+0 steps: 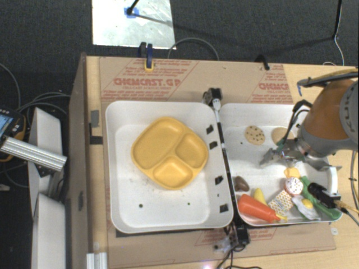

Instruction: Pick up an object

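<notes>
My gripper [277, 156] hangs low over the middle of the right bin [247, 161], under the grey arm with its orange band [331, 114]. Just left of and above it lies a chocolate-chip cookie [254, 134], with a tan round piece [279, 134] beside that. Below the gripper is a pile of toy food: an orange carrot [257, 208], a small yellow piece [259, 195], a brown lump [242, 183], a pink-and-white round piece [294, 186] and a green item [320, 203]. I see nothing held.
The left bin [120, 167] holds a yellow divided plate [168, 152]. A black-clipped divider [219, 144] runs between the bins. Cardboard [185, 80] lines the bench behind them, and cables trail across the dark floor.
</notes>
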You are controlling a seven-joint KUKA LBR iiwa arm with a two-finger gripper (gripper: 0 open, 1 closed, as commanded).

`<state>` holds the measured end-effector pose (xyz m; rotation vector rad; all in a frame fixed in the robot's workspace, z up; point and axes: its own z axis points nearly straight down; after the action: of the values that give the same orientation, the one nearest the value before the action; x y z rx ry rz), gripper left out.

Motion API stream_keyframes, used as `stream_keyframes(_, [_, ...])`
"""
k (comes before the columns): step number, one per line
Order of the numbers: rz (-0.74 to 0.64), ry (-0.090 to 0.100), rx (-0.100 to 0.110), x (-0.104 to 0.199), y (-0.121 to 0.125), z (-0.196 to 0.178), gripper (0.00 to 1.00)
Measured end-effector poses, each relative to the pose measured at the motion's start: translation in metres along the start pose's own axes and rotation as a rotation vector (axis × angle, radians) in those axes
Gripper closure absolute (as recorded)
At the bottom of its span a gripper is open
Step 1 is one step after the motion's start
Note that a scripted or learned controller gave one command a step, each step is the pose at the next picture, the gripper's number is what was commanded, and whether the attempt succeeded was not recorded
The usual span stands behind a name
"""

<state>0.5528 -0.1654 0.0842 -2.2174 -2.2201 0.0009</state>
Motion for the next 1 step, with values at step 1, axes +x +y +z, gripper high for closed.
stream_keyframes(1, [0.003, -0.003, -0.004, -0.0401, -0.0366, -0.0004, 0.0])
